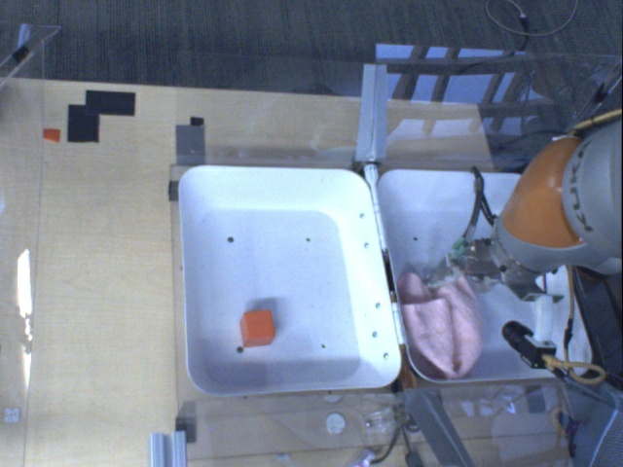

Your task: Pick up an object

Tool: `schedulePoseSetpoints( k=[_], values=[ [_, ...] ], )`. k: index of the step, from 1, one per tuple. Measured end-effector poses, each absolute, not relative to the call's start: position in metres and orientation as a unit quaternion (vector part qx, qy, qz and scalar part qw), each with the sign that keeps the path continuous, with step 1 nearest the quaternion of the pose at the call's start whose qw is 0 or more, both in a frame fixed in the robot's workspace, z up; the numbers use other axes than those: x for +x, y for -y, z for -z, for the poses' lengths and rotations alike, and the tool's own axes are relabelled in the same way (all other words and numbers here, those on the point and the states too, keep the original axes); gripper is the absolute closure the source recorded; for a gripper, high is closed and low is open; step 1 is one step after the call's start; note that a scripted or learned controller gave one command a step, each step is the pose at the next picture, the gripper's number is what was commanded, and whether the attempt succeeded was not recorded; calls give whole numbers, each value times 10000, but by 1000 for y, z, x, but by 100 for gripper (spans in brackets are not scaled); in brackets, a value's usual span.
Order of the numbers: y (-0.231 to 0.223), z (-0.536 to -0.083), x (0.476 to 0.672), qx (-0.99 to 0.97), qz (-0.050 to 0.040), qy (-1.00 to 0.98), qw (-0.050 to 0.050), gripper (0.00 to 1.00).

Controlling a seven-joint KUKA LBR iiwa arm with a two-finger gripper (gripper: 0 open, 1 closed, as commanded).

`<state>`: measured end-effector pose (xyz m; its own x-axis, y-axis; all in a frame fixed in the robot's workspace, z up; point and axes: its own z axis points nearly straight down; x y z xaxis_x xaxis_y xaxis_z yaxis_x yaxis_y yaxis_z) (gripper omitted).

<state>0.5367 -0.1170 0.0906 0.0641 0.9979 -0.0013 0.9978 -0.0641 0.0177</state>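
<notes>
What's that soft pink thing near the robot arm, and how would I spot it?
Find the two white bins; take the right bin, under the arm. The pink cloth lies crumpled at its near edge, just below the gripper. It is soft and pale, unlike the hard orange block in the left bin.

Your grey arm [594, 188] reaches in from the right, its orange band [535, 207] above the wrist, with the pincer [465, 261] pointing down and left.
</notes>
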Motion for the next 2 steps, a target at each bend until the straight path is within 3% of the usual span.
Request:
schedulePoseSetpoints(
  k=[1, 2],
  values=[
    [117, -104, 540, 7283, -85, -6851, 115, 100],
    [103, -276, 589, 7361, -32, -6768, 47, 100]
  ],
)
